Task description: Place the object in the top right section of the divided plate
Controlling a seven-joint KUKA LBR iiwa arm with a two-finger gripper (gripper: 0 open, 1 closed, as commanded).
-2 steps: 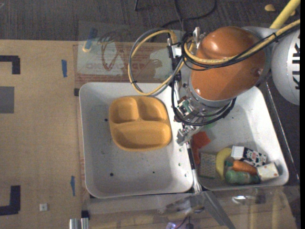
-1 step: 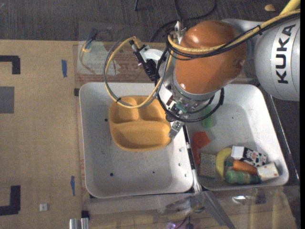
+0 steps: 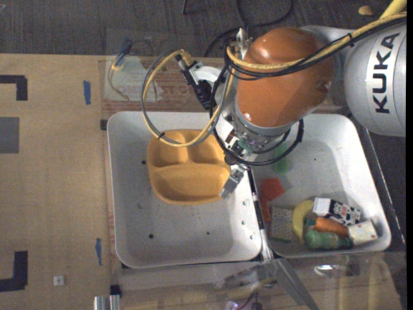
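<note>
Much bare floor (image 3: 181,231) below plate (image 3: 187,176)

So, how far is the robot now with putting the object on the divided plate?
Nothing looks done: the yellow divided plate in the left bin shows no object. In hand: the gripper is at its right rim. Left: the objects, among them a carrot, lie in the right bin.

One overhead camera slants down on both bins (image 3: 129,237)
</note>
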